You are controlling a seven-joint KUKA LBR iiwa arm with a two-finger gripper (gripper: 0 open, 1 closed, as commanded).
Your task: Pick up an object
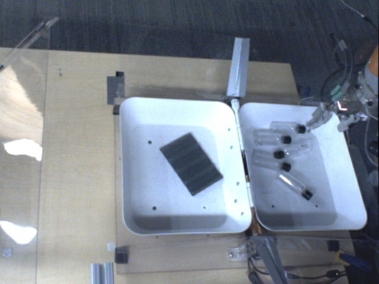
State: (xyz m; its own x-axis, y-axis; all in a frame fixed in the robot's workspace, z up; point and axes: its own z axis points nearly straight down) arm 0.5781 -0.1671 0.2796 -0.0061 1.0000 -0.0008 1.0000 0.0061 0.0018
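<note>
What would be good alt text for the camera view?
The end effector reaches in over the right bin's upper edge, beside several clear vials with black caps lying inside. The left bin holds a flat dark grey rectangular pad.
</note>
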